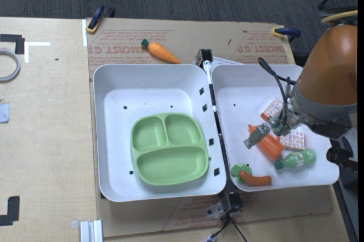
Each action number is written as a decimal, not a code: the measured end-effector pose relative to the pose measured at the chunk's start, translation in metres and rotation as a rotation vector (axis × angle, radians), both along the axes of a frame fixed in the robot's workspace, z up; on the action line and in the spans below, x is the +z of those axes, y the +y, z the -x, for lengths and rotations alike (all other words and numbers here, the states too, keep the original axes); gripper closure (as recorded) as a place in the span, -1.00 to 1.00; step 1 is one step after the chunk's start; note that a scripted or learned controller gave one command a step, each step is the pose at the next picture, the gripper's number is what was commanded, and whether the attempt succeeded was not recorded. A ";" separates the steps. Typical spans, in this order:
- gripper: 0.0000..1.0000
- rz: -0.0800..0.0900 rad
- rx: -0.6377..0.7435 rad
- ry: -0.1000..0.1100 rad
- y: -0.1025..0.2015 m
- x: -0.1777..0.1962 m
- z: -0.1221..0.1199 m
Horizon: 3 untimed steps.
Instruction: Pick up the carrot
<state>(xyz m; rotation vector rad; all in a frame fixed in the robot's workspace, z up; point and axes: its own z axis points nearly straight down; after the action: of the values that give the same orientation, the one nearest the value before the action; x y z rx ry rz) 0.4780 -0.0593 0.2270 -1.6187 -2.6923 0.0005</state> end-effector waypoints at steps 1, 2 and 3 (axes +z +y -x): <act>-1.00 0.001 0.139 -0.002 0.010 -0.035 -0.050; -1.00 0.001 0.397 -0.004 0.035 -0.001 -0.097; -1.00 0.002 0.837 -0.004 0.049 0.056 -0.050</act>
<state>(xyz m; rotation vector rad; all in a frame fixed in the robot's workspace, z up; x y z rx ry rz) 0.5280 -0.0107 0.2834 -0.3849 -3.1226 -0.0005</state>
